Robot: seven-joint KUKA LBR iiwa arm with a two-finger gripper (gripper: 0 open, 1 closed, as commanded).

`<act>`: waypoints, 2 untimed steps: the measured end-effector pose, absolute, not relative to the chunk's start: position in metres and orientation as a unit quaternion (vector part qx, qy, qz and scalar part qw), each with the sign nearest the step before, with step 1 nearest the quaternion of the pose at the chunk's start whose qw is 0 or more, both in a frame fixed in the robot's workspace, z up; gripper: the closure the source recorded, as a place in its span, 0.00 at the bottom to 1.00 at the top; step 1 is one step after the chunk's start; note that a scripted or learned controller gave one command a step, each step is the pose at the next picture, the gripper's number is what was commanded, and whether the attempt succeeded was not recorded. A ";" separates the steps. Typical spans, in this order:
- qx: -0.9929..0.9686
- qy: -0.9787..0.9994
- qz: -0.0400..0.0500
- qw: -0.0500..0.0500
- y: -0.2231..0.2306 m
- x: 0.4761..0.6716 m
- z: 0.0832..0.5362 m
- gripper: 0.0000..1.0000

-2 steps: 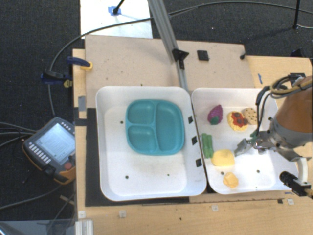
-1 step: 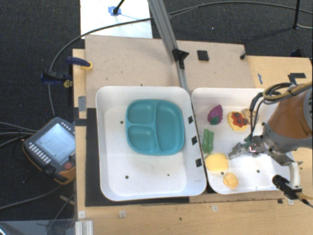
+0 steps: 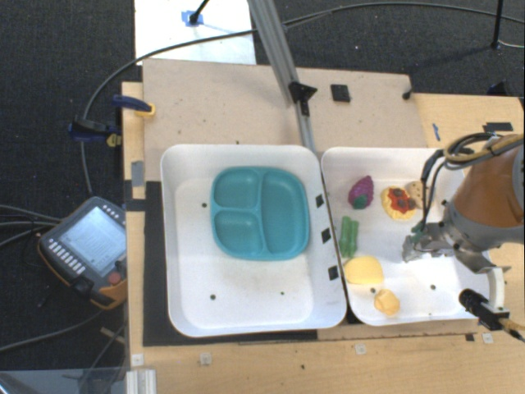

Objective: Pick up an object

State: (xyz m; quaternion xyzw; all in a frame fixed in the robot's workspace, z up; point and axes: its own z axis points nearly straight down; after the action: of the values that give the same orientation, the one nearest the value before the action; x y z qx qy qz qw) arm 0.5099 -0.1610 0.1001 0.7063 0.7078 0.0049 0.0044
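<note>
The right bin [image 3: 435,298] holds several toy foods. A purple eggplant-like piece [image 3: 361,192] lies near its back left, and a red and yellow pizza slice [image 3: 399,203] lies beside it. A green piece [image 3: 349,235] rests along the left wall. Below it sit a pale yellow lump [image 3: 363,269] and a smaller yellow-orange piece [image 3: 386,303]. My gripper [image 3: 417,246] hangs low over the middle of the right bin, just below the pizza slice and right of the yellow lump. Nothing shows in its grasp.
The left bin [image 3: 189,302] holds a teal divided plate [image 3: 260,213]. The grey arm with its orange band [image 3: 490,199] covers the right bin's right side. A slanted metal pole [image 3: 279,48] rises behind the bins. A teach pendant [image 3: 86,249] lies off the bench's left.
</note>
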 end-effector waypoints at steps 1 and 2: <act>0.706 0.708 0.001 0.002 -0.165 0.504 0.147 1.00; 0.705 0.709 0.001 0.003 -0.169 0.515 0.199 1.00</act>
State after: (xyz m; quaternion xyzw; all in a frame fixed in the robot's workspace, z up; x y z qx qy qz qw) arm 0.5146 -0.1689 0.1988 0.7054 0.7088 0.0015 0.0031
